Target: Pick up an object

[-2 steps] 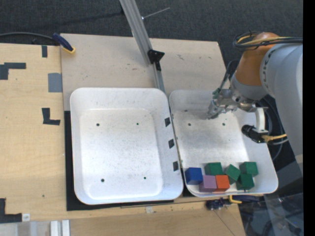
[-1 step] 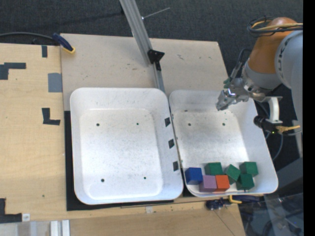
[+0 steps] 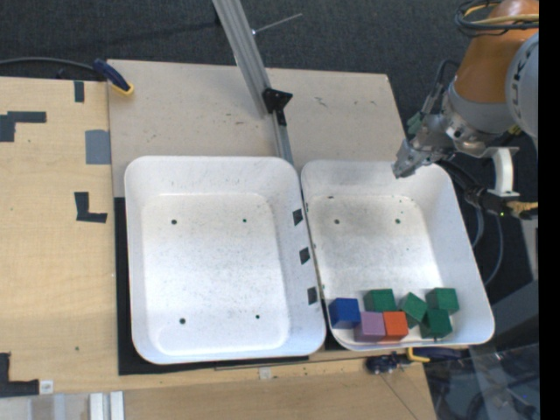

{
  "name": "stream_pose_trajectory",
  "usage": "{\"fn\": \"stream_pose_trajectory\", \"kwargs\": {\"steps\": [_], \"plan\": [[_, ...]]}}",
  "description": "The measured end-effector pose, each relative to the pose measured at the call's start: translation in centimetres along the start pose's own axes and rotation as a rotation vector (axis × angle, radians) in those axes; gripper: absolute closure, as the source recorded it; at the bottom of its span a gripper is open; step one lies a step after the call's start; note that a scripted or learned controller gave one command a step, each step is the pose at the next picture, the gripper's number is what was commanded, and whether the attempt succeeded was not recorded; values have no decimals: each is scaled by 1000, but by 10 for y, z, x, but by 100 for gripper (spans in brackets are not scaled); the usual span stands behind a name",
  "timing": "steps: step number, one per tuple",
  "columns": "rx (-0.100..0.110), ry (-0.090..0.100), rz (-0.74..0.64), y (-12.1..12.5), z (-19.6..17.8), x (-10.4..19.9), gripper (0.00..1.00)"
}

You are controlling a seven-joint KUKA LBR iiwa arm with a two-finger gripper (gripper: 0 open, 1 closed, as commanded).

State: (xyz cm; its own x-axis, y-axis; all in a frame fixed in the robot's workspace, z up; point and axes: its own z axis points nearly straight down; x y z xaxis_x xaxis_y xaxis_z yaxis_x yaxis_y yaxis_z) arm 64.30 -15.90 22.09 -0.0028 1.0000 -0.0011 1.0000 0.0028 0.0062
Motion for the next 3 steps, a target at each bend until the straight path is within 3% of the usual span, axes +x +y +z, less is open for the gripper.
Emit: {"fn": "stream_pose_trajectory", "kwargs": {"steps": [1, 3], "plan": [[1, 0, 1, 2, -54, 0, 100], [9, 2, -3, -27, -22, 105, 100]]}}
